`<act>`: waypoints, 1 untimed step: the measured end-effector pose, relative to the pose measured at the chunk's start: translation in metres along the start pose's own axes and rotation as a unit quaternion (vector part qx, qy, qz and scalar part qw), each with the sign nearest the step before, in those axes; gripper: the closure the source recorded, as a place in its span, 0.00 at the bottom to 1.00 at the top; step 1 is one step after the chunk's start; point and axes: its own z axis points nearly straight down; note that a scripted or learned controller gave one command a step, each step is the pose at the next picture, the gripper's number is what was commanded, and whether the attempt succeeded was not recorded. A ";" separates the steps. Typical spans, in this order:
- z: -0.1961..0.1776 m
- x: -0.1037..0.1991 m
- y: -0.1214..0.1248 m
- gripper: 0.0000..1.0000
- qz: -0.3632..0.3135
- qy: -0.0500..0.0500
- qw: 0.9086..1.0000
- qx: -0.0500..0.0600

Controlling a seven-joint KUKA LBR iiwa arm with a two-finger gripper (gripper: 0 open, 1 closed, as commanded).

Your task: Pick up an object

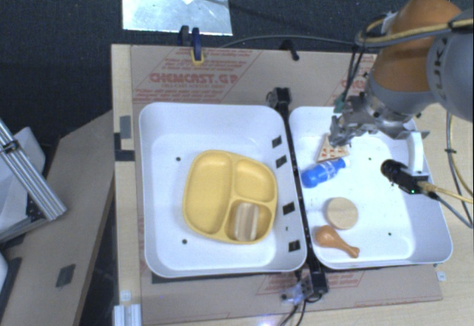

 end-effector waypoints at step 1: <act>-0.001 0.054 -0.026 1.00 -0.001 0.000 1.000 0.001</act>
